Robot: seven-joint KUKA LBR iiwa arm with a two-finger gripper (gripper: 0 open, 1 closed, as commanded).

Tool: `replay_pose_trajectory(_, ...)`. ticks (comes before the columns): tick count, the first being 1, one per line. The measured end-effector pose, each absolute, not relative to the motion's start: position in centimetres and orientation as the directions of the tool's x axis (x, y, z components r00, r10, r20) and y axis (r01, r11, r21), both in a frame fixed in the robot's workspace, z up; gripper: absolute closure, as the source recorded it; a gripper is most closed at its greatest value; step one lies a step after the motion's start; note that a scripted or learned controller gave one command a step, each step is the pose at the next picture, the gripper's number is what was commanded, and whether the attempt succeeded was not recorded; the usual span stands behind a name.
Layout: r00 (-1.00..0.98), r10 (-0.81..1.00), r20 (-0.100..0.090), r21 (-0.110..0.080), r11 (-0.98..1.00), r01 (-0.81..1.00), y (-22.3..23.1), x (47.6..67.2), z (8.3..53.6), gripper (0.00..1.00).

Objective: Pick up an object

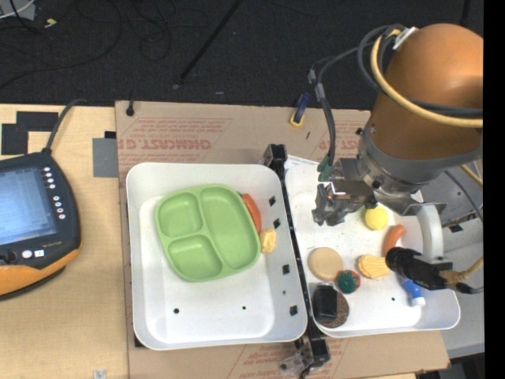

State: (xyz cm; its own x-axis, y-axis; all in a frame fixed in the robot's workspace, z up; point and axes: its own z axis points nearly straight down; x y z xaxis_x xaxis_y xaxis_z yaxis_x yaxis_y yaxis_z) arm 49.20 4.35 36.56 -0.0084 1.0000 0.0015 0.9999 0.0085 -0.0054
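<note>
The claw (331,212) hangs low over the right bin (442,318), and whether it is open or closed cannot be told. No toy is picked up yet. The yellow ball (376,218) lies just beside it, so grabbing and lifting are left.

The bulky grey and orange arm (422,93) covers the right white bin's (442,318) far corner. A red-orange item (252,209) hides partly beneath the green divided plate (208,231). The grey-screened handheld pendant (31,219) is cut off at the left edge. The dark claw (335,208) is too blurred to read.
</note>
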Motion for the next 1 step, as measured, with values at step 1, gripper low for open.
replay_pose_trajectory(1, -0.007, 1.000, 0.004, 0.013, 0.007, 1.000, 9.28, 48.00, 50.31, 1.00)
